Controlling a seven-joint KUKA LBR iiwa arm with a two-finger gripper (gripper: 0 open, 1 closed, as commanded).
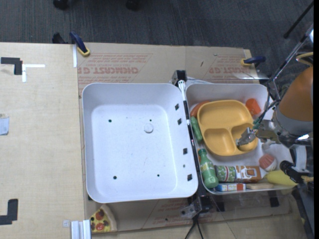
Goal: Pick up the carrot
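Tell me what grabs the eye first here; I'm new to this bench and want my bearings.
The yellow divided plate stands out most, lying in the right bin amid crowded toy food, with the gripper low over its right edge. An orange carrot sits beside the plate near the bin's far right corner. The left bin is a broad white expanse next to it.
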